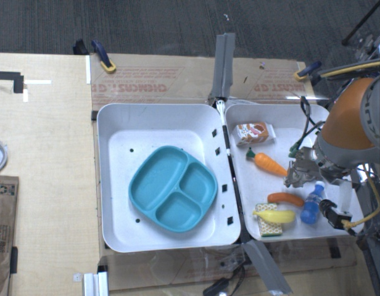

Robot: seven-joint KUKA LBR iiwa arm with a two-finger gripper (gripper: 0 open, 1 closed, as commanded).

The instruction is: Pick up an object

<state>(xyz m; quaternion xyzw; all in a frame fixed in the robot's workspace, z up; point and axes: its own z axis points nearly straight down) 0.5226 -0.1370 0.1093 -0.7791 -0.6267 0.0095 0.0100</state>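
1. Gripper [299, 172]: mine, low inside the right bin [282, 111], near its right wall. Whether my fingers are spread or closed I cannot tell (the wrist hardware hides them), and nothing shows between them.
2. Toy carrot [268, 163]: orange with a green top, lying slantwise in the middle of the right bin, its thick end just beside me on my near side.
3. Orange sausage-shaped toy [285, 198]: below me, toward the bin's front edge.
4. Toy banana [276, 216]: yellow, resting on a small yellow-green block [269, 229] at the front edge.
5. Blue bottle [311, 206]: close to the front right corner, just under my wrist.
6. Snack packet [254, 133]: white and orange, near the back edge, well apart from me.
7. Blue divided plate [173, 189]: alone in the left bin [107, 165].
8. Progress, by my judgement: nothing lifted yet; the grasp and the raise both remain.
9. Room: tight. The carrot, sausage and bottle crowd around me and the right wall is near; the open floor lies toward the back edge beside the packet.
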